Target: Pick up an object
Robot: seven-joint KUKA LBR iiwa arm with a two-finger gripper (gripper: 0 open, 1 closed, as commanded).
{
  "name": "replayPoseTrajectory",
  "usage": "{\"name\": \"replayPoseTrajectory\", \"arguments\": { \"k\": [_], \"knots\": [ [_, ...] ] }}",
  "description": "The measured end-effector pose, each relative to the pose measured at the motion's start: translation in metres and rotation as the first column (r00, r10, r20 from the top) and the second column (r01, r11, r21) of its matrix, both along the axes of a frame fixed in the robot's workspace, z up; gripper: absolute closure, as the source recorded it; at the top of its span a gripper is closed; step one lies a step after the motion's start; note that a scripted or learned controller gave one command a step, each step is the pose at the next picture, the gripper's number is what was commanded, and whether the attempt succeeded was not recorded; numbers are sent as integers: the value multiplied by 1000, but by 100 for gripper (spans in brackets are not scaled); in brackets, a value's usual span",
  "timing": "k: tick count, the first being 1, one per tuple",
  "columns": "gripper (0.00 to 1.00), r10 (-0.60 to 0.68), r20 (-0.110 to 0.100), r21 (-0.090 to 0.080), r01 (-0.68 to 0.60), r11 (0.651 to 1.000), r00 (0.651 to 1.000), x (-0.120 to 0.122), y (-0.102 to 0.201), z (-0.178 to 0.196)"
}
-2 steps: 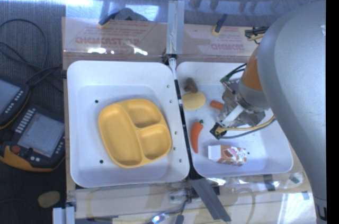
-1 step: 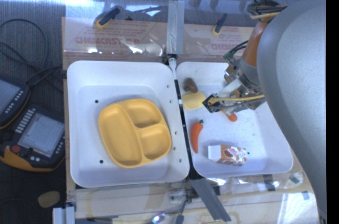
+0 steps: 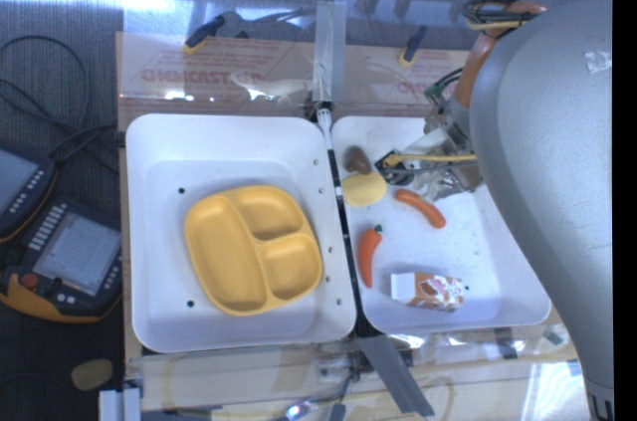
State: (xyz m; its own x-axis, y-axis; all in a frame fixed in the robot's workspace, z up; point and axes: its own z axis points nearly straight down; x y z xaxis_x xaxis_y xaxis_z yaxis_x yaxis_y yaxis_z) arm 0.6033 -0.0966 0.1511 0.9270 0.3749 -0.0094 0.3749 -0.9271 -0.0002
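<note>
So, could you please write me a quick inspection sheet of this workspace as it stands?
Surface: left bin and right bin, white, side by side.
Job's things: in the right bin, carrot, sausage, small carton, yellow round piece beside a brown piece.
Clutter: yellow divided plate in the left bin.
Tool: tool low over the right bin's far side; finger state unclear.
Cables: black cable on the floor at left.
Surroundings: teach pendant on carpet; clamps on the bench's far edge.
</note>
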Motion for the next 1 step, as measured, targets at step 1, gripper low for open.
{"name": "replayPoseTrajectory", "arguments": {
  "k": [1],
  "knots": [
    [100,-177,1,-1,177,984,984,-32,30,39]
  ]
}}
